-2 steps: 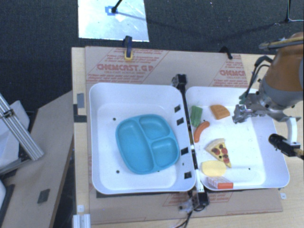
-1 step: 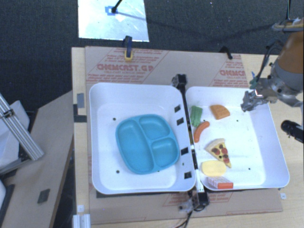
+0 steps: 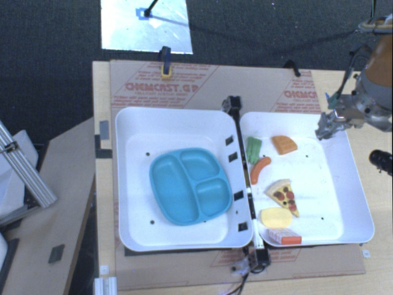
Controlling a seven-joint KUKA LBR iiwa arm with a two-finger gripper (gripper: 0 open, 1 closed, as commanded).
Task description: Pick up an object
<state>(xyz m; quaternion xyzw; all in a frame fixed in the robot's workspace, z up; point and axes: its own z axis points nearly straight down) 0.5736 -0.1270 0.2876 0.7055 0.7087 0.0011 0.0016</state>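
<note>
Blue tray (image 3: 187, 186), white bins (image 3: 178, 118), green toy (image 3: 253, 148)

Bright, even light; slight softness.

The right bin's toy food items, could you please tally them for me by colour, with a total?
Green: 1, the green piece
Orange: 2, the orange wedge and the orange sausage
Yellow: 2, the pizza slice and the yellow piece
White with red: 1, the small box
Total: 6

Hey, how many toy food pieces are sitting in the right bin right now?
6, all along its left side: green piece, orange piece, sausage, pizza slice, yellow piece, and a small box at the near edge.
</note>
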